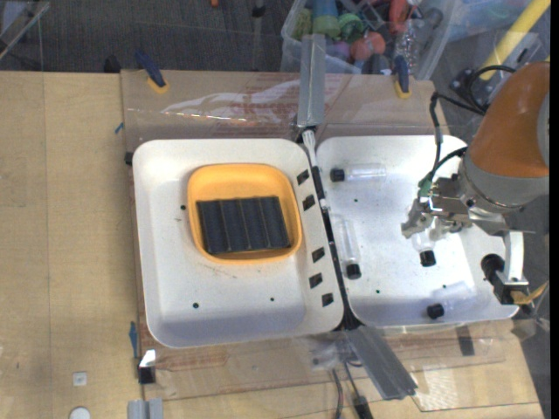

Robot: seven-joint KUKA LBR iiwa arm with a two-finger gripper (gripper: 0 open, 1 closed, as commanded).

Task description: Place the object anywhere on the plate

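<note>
**Item: ribbed dark block** (243, 225). Judged to be the task's object. It lies flat inside the yellow plate (240, 171), which sits in the left bin (166, 304) on the counter (52, 234).
- Long axis: left to right, nearly square with the bin edges.
- Ribs: these cross the long axis, running far to near.
- Ends: neither looks different from the other, so no pointing direction can be given.
- Position on plate: toward the near side, with the near edge close against the rim.

**Item: end effector** (425, 225). It hangs over the right bin (384, 199), well apart from the plate, on the grey and orange arm (515, 138).
- Whether it is spread or pressed together cannot be told.
- Nothing can be made out in its grasp.

**Loose items, right bin:**
- A clear tube (360, 174) with a dark cap, at the far side.
- A second clear tube (343, 238), along the left wall.
- A small black piece (427, 257), just near of the end effector.
- Another black piece (434, 311), at the near edge.

**Status (judgement):** the block is already on the plate, so the placement looks complete.

**Risks (judgement):**
- A descent from this position could catch the small black piece or scrape the bin floor, because the tool hangs almost over that piece.
- A further pass at the plate could push the block across the near rim, since little margin is left there.
- The plate itself may slide in the bin if it is nudged.
</note>
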